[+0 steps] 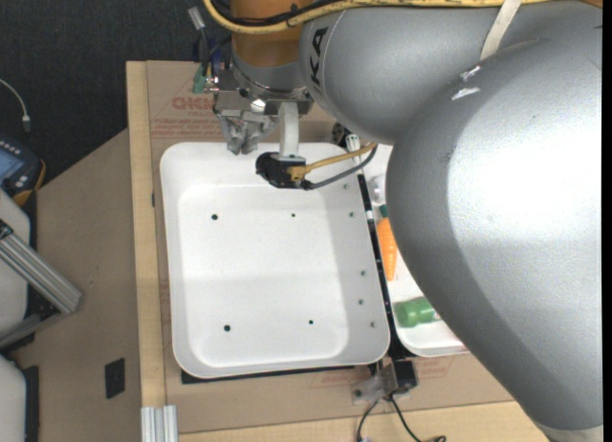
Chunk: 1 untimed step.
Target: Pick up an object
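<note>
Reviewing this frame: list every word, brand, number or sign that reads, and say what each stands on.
"KA", the visible end of a brand name, on the grey arm.
Red printing on the cardboard sheet under the bins, starting "CH"; the rest is too blurred to read.
Nothing else is readable.

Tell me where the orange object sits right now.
The orange object lies in the right bin, against its left wall beside the left bin. A green object lies just nearer the camera, and the grey arm covers the rest.
</note>
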Available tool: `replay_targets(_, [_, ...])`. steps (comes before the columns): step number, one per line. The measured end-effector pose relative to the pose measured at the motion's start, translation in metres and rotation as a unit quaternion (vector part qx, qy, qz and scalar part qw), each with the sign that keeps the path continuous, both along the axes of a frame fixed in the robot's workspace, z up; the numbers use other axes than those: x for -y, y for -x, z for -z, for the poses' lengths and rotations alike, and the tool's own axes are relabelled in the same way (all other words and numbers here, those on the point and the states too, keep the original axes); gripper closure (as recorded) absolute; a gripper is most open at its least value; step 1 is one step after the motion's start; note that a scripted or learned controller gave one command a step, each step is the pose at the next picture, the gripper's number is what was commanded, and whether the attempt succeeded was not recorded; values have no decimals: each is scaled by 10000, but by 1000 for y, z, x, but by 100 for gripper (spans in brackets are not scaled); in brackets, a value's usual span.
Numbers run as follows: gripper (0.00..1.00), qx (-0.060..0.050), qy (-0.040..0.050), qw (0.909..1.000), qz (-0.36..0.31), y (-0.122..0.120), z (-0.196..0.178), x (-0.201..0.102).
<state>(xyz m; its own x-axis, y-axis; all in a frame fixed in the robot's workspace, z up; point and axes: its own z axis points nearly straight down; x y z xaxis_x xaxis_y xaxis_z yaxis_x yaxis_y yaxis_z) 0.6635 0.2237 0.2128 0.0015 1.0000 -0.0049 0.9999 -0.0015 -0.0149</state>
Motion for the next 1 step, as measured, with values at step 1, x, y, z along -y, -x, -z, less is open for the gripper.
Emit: replay_targets(1, [100, 141, -46, 9999, -12, -4, -120, -1])
